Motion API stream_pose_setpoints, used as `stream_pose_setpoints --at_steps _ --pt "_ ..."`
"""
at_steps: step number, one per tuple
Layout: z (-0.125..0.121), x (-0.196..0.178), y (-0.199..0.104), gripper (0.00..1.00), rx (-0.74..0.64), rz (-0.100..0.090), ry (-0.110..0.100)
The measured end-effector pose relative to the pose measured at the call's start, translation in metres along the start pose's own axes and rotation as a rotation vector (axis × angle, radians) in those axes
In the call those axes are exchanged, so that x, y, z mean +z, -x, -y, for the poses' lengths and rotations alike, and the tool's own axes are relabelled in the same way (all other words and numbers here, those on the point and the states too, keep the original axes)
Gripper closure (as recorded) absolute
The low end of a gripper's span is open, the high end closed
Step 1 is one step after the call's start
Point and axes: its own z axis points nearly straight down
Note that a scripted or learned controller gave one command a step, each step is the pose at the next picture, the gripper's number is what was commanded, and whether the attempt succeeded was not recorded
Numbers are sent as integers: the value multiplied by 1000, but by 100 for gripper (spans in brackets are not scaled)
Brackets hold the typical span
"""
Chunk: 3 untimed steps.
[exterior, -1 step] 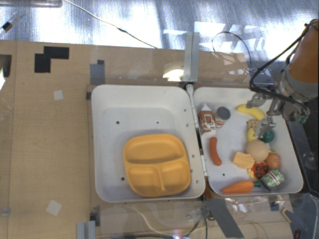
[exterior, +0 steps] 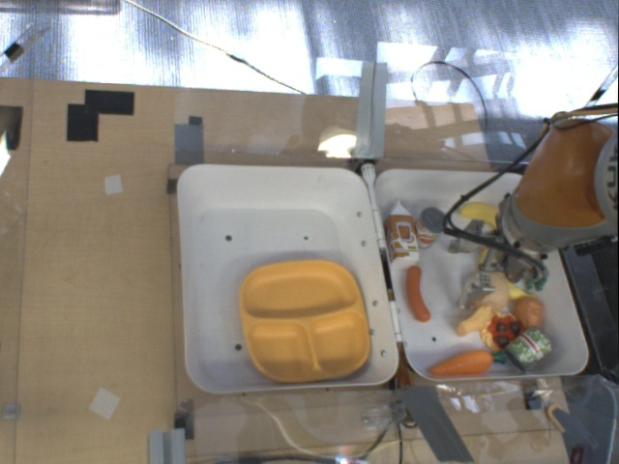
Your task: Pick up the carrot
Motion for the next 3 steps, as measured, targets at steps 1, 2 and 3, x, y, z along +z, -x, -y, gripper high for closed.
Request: stream_pose_setpoints --at_steps 1,2,3 --pt "-15 -1 -64 0 171 0 0" --pt "-18 -2 -77 0 181 4 -1" --pt "-19 -14 -74 100 174 9 0"
